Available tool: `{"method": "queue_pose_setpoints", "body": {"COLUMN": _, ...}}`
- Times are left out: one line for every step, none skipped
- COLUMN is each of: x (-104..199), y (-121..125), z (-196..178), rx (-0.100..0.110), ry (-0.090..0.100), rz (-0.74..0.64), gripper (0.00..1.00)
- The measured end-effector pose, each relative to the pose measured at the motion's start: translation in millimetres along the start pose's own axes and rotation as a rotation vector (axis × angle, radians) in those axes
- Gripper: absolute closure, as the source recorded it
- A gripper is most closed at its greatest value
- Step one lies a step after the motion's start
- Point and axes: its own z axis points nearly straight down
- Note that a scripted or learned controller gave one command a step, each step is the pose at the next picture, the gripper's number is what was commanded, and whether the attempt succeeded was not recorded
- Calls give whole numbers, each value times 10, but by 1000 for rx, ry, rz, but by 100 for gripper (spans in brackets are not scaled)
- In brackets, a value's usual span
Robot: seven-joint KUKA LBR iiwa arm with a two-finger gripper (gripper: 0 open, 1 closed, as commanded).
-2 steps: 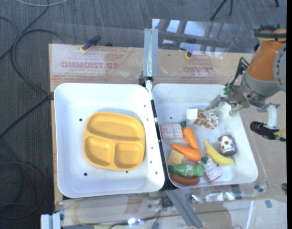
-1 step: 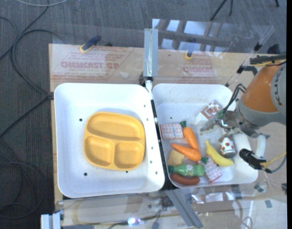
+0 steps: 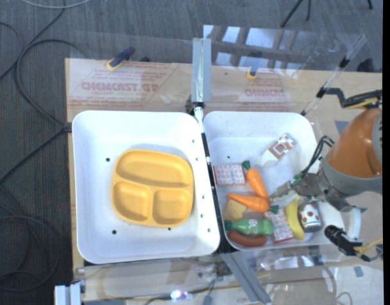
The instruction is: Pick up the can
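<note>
From the camera fixed above the bench, we count two white bins side by side: the left bin (image 3: 93, 234) carries one yellow divided tray (image 3: 153, 187) with three compartments, set near its middle with bare white floor all round it. The right bin (image 3: 245, 129) is crowded along its lower half. There we count two carrots (image 3: 253, 190), one angled up toward the bin's middle and one lying flatter beneath it, one green bottle (image 3: 250, 226), one red sausage (image 3: 247, 239) at the lower rim, one banana (image 3: 294, 221), one small milk carton (image 3: 278, 148) toward the upper right, and two flat red-and-white packets (image 3: 229, 174), one by the divider and one beside the banana. The single can (image 3: 310, 215) sits at the right bin's lower right corner, just beside the banana and close to the rim. The grey arm with its orange band (image 3: 357, 152) comes in from the right, its gripper (image 3: 303, 189) hanging just above the can; whether its pincer is open or closed we cannot tell. The right bin's upper half lies open, as does the floor around the tray.
</note>
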Motion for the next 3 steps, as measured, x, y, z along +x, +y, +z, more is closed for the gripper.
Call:
{"method": "queue_pose_setpoints", "body": {"x": -84, "y": 3, "z": -6, "rx": 12, "ry": 13, "rz": -119, "gripper": 0}}
{"method": "queue_pose_setpoints", "body": {"x": -98, "y": -7, "z": -2, "rx": 14, "ry": 12, "rz": -231, "gripper": 0}}
{"method": "queue_pose_setpoints", "body": {"x": 23, "y": -70, "z": -232, "rx": 22, "ry": 4, "rz": -145, "gripper": 0}}
